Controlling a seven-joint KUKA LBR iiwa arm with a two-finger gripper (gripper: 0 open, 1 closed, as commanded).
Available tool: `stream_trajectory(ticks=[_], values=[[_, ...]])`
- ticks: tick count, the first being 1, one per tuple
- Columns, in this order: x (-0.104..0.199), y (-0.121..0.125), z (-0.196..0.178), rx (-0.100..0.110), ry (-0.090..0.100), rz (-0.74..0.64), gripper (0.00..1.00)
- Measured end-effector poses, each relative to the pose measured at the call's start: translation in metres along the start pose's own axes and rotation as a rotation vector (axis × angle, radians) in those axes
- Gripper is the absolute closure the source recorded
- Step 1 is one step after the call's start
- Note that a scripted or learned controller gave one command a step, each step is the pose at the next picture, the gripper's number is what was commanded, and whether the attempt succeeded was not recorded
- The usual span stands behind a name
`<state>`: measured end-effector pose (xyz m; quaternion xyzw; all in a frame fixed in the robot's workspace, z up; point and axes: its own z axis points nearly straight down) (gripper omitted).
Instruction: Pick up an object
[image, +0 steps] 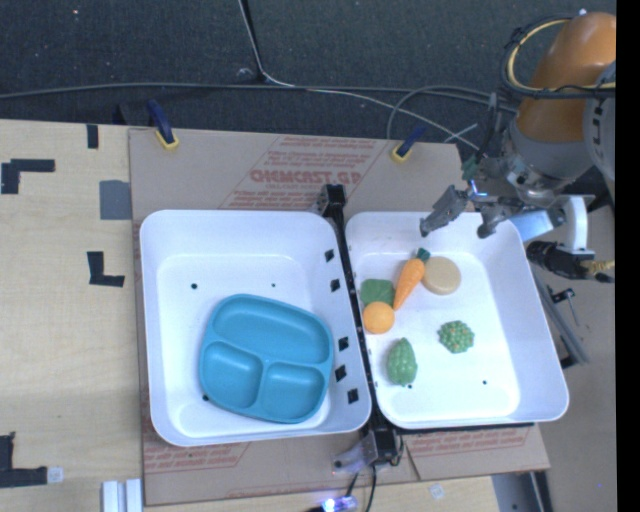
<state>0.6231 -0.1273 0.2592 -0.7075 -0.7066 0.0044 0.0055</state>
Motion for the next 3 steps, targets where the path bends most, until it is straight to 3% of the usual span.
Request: stream_trajectory(ticks=[1, 2, 3], values=[[0.0, 0.002, -0.008, -0.012, -0.002, -0.003, 0.0], [-0.005, -0.005, 0.051, -0.008, -0.002, -0.002, 0.0], [-0.007, 0.004, 0.102, -0.01, -0.003, -0.003, 0.0]])
